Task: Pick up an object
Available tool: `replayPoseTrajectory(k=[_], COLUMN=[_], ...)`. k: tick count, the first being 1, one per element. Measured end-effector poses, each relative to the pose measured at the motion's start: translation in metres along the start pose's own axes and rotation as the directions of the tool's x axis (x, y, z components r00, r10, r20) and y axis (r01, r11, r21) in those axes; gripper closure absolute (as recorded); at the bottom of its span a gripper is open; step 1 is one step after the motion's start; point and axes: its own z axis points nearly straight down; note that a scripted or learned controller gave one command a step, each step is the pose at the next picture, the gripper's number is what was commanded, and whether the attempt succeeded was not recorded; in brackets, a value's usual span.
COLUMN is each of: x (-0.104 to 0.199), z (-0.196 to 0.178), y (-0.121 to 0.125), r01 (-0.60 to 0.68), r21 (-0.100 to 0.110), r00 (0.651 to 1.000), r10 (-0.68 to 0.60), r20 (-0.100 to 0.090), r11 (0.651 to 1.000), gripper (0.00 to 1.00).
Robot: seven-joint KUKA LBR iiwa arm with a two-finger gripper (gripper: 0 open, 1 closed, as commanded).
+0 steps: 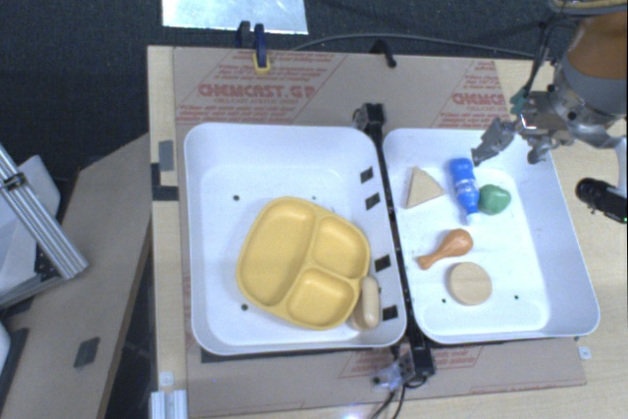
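Gripper: spread open, grasping nothing, poised over the far edge of the right-hand shallow white plastic bin, likely lining up a descent.
Just below, nearest: blue cylindrical bottle, smooth, lying flat; touching it, a green rounded lump.
Beside those: tan wedge-shaped slice, matte.
Farther: orange drumstick-shaped toy; round beige disc.
Farthest, left bin: yellow compartmented plastic tray, glossy, with a pale oblong roll at its edge.

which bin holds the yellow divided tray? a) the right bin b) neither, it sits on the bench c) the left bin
c: the yellow divided tray lies inside the left bin, while the right bin holds the blue bottle and other small items.
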Motion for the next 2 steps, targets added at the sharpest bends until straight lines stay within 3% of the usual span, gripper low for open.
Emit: replayPoseTrajectory(k=[1,2], x=[0.000,0.005], z=[-0.005,0.038], y=[0.002,0.003], r01=[0.002,0.001], r21=[-0.009,-0.006], r00=[1.000,1.000], r10=[-0.002,-0.001], r20=[0.001,0.001], r11=[1.000,1.000], gripper=[0.00,0.00])
